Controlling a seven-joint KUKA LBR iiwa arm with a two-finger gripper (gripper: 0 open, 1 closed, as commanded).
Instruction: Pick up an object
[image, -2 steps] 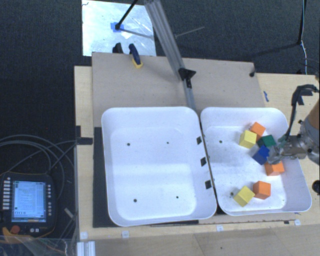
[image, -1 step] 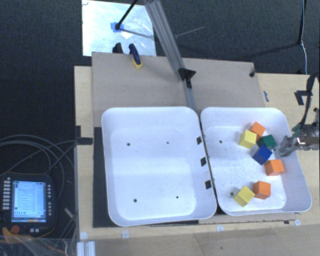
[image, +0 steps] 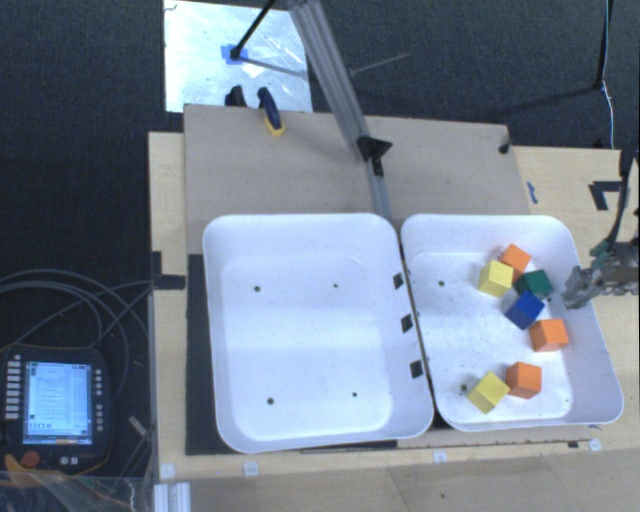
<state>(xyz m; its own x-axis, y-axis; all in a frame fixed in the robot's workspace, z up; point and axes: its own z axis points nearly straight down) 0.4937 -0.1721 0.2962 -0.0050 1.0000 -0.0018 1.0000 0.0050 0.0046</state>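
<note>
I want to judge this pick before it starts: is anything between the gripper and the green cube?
Nothing visible stands between them. The gripper sits at the right bin's right rim, and the green cube is the nearest block to it, with bare bin floor between.

End effector (image: 583, 285): small grey metallic block, blurred; perhaps thin cable above.

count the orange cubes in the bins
3, all in the right bin: one at the top, one by the right wall, one near the front. None looks hidden.
</note>
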